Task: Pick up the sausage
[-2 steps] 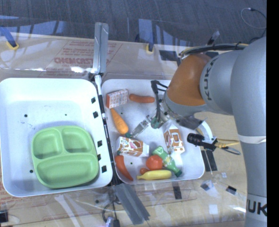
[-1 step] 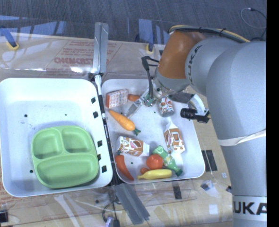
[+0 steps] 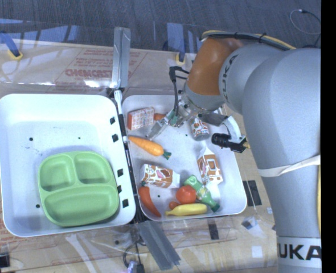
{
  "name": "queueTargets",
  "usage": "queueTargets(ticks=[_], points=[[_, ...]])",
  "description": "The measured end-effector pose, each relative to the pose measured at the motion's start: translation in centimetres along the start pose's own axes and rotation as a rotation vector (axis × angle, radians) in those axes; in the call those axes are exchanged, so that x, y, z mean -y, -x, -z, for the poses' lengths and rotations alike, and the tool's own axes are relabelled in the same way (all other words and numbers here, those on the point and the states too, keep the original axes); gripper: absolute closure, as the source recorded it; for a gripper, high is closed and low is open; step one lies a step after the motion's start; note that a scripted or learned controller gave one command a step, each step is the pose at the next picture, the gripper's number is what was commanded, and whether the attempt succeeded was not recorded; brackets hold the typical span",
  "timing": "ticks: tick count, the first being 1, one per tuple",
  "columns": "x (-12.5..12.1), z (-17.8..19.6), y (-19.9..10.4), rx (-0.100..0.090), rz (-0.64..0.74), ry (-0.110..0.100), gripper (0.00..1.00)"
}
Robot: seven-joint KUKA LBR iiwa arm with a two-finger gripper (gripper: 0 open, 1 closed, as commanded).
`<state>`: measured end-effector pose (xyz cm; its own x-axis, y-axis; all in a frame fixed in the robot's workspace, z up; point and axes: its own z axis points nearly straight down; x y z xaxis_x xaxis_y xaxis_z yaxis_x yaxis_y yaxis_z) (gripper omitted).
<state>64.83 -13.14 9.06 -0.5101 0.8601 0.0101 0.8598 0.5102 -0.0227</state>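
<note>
While gripper (image 3: pixel 167 120) hovers rear | sausage (image 3: pixel 148 202) lies well apart, front-left

A dark grey ribbed carpet floor (image 3: pixel 99 1) runs across the top. Below it sits a pale wooden bench top (image 3: pixel 71 64) under a clear glossy plastic sheet (image 3: pixel 37 50) with faint red print. Even light falls, without hard shadows.

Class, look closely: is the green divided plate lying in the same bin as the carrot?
No: the green divided plate lies in the left bin, the carrot in the right bin.
</note>
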Motion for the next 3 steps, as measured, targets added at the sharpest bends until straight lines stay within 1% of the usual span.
queueTargets(ticks=[2, 3], points=[[-0.01, 0.00, -0.01, 0.000, 0.000, 0.000, 0.00], [0.48, -0.10, -0.04, 0.002, 0.161, 0.000, 0.00]])
